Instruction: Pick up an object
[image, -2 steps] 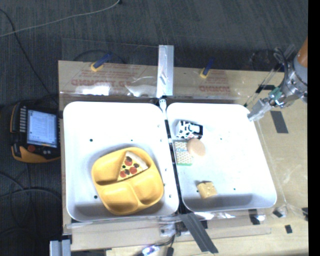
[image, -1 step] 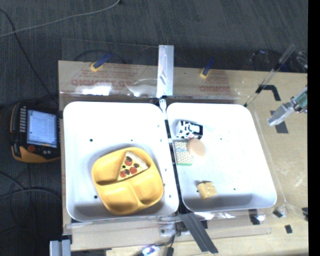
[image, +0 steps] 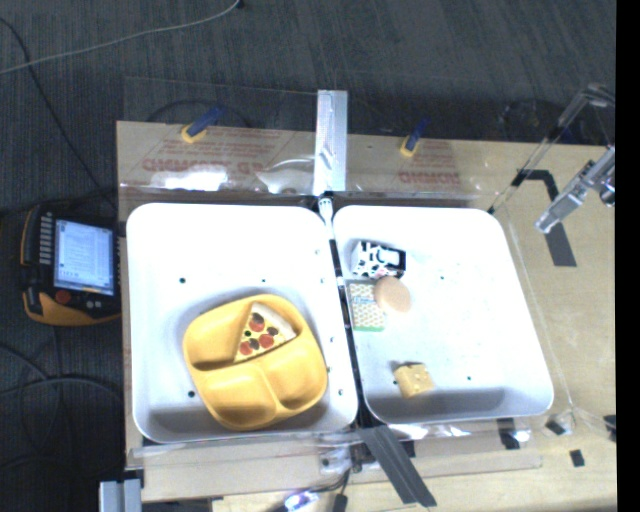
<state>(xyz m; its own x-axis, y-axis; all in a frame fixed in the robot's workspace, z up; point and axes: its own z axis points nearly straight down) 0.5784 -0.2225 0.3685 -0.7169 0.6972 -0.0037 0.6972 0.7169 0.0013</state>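
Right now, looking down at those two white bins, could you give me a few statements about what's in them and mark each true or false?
1. The yellow divided plastic plate lies in the left white bin. True.
2. A toy pizza slice rests on that plate. True.
3. The black-and-white patterned object sits in the left bin. False: it is in the right white bin.
4. The small tan block touches the round beige ball. False: they lie apart.

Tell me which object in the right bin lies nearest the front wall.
The tan block. It sits alone near the front of the right bin, while the black-and-white item, peach ball and green packet cluster farther back by the divider.
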